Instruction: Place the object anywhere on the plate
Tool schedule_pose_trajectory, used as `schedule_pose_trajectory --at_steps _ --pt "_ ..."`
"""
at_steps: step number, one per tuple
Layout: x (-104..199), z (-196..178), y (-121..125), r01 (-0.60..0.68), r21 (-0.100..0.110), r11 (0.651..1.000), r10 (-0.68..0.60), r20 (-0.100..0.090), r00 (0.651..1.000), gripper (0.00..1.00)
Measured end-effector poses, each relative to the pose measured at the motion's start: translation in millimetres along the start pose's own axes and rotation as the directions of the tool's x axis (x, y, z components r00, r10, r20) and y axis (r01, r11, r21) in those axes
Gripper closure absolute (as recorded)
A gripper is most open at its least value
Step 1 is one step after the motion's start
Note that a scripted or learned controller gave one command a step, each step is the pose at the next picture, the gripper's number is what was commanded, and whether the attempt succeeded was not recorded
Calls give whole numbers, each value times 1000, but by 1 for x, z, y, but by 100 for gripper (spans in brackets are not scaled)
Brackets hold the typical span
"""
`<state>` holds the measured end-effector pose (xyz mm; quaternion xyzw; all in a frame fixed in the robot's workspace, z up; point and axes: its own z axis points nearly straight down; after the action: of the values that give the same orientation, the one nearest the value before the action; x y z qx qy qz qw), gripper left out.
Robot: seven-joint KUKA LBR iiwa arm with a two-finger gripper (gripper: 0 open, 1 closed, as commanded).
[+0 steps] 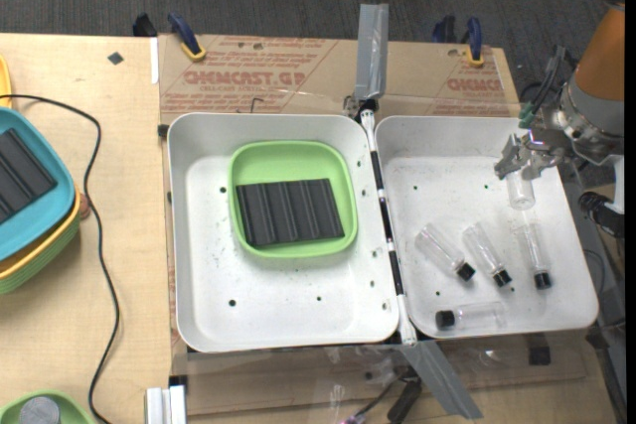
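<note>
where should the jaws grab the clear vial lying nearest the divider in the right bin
Grip the clear vial across the middle of its transparent barrel, coming straight down from above. It lies flat, slanting from upper left to its black cap at lower right, so closing across the narrow width suits it. Its neighbour lies apart, leaving room on both sides.

glossy green plate (340,164) — plastic, clear vials (484,250)

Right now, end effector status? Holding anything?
End effector: over the upper right of the right bin, with a clear vial hanging between its fingers; shut on that vial, which is lifted off the bin floor.
</note>
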<state>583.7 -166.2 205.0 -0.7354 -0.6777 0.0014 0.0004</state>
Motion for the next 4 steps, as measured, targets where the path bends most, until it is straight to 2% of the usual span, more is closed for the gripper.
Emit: schedule_pose_trajectory --at_steps 1,2,3,4 --pt "0 0 0 0 0 1000 0 0 1000 0" --pt "-13 -30 -7 -224 -2 975 224 0 975 0" --pt "-36 -50 -17 -439 0 898 439 0 898 0" --pt "-47 -73 -37 -516 0 856 516 0 856 0"
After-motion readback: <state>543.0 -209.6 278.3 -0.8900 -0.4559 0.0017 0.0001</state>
